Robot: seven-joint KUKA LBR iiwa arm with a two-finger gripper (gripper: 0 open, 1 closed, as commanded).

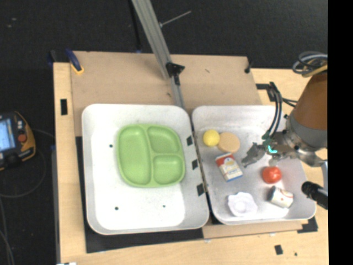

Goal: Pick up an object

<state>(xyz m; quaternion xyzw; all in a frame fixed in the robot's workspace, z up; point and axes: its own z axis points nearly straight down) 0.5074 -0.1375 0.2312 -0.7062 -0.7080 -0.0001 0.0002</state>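
Even overhead illumination across the bench (149, 81), both white bins (99, 214) rendered bright and near overexposure, surroundings left dark, soft short shadows cast beside objects, mild overall softness and low resolution noted, fine detail lost around the gripper (251, 155)

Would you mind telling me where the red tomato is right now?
The red tomato lies in the right bin, just below the gripper, right of the small carton and above the white cup.
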